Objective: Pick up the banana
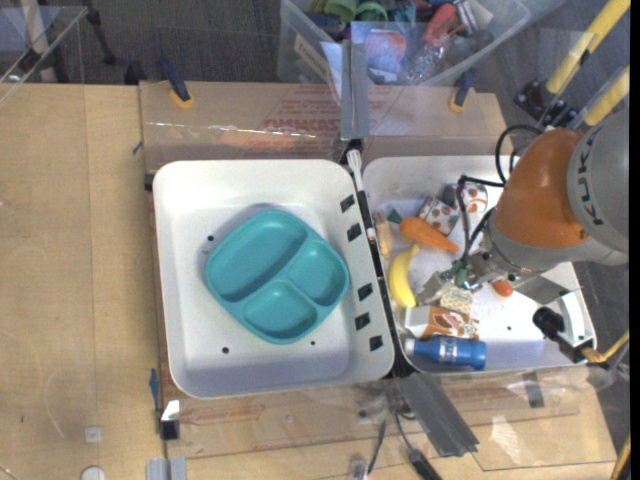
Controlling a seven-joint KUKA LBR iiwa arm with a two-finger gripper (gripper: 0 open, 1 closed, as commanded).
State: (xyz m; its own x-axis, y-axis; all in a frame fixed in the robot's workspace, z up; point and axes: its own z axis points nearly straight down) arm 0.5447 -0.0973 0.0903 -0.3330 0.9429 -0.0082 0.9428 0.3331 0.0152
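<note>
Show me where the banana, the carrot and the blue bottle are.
banana (401, 279): camera view, middle of its curve.
carrot (428, 234): camera view, middle of its body.
blue bottle (450, 351): camera view, middle of its side.

Light wood bench top fills left and bottom, even overhead light, soft glare. A brown cardboard sheet lies under the two bins, held at its back edge by blue-and-yellow clamps. Behind it a clear plastic tote packed with mixed colourful toys, a second clear tub just beside it at top right. Dark floor beyond the bench. Clear acrylic panel edge at top left.
</note>
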